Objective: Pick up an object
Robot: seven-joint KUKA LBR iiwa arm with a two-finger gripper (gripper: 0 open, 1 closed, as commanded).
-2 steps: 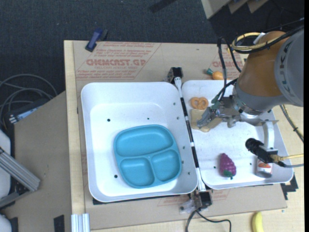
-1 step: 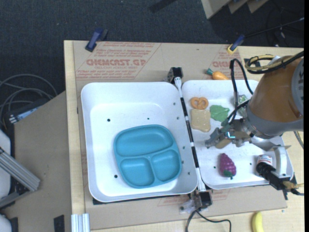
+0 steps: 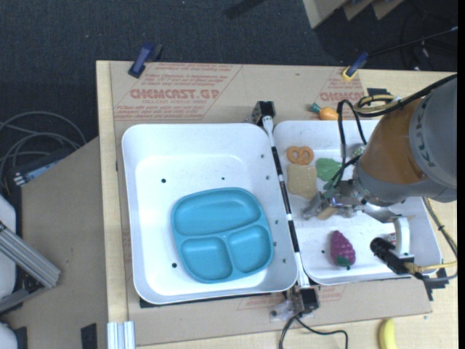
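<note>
We look down on a table (image 3: 182, 93) whose brown top carries red printed lettering, too small for us to read in full. Two white bins sit on it side by side. The left bin (image 3: 145, 158) holds a blue divided plate (image 3: 221, 233), lying flat with three compartments. The right bin (image 3: 312, 267) is partly hidden by the grey arm (image 3: 421, 151) with its orange band, which enters from the right and covers the bin's far corner. Below the arm, the gripper (image 3: 325, 203) sits low over the bin floor beside a tan flat piece (image 3: 301, 180); we cannot tell how its fingers stand, since they blur into the clutter beneath. A green item (image 3: 328, 169) peeks from under the arm, mostly covered. A purple fruit-like toy (image 3: 342, 248) lies free near the bin's front, apart from the gripper. A small pretzel (image 3: 298, 154) rests toward the back.
</note>
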